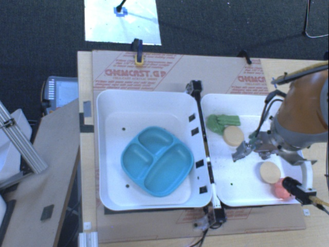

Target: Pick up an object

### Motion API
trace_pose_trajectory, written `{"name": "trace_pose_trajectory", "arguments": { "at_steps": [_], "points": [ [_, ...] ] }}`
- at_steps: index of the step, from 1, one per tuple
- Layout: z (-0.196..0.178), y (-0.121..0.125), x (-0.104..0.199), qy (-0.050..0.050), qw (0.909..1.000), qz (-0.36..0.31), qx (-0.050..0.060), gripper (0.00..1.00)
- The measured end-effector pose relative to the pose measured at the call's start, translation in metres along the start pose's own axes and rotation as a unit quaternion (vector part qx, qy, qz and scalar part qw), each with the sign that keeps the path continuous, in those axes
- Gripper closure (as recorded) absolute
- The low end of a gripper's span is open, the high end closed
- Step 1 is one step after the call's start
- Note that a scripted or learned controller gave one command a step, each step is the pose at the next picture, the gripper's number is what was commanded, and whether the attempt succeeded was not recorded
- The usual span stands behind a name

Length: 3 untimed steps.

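The gripper (241,152) is seen above bare floor in the right bin (226,189); its state cannot be told. A tan disc (233,135) lies just behind it, another disc (269,172) nearer the front wall.

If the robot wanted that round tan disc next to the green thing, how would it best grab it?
Probably from straight above, fingers closing across the tan disc on its rim. It lies flat, so the rim is the only part to pinch. The green item touches its upper left, so the fingers are better set at its lower left and upper right.
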<state>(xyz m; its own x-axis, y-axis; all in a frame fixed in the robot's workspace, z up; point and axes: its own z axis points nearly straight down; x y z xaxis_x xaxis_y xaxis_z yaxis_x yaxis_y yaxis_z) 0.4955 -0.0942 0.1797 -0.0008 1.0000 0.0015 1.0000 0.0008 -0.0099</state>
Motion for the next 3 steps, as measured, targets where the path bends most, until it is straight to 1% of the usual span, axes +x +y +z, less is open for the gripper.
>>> {"name": "trace_pose_trajectory", "arguments": {
  "at_steps": [1,2,3],
  "points": [
    [-0.005,0.003,0.0,-0.001,1.0,-0.001,-0.006,0.0],
    [0.058,0.005,0.0,0.0,1.0,0.0,-0.003,0.0],
    [0.097,0.005,0.001,0.0,1.0,0.0,-0.004,0.0]
  ]
}}
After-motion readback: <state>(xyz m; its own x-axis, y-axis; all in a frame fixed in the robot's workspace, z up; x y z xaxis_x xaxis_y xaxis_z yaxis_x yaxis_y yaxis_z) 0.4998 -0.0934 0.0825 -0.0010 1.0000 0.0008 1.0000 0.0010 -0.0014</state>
